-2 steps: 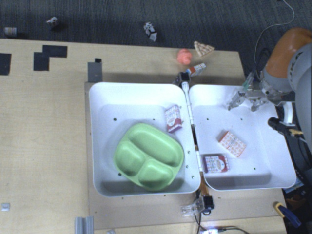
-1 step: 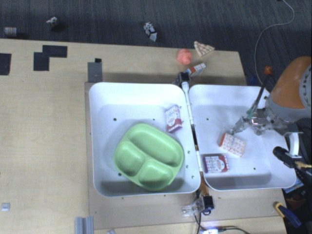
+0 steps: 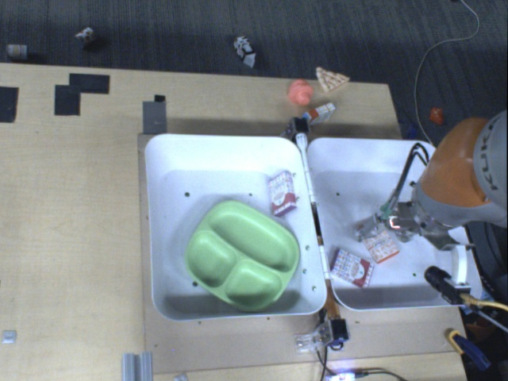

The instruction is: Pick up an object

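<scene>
End effector (image 3: 373, 228) low in right bin (image 3: 349, 159).

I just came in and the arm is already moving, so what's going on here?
The grey arm with the orange band reaches in from the right, and its gripper is low in the right bin, right by a small red-and-white packet. Whether it has hold of anything can't be made out. A second packet lies nearer the front of that bin. The left bin holds a green divided tray and another small packet.
</scene>
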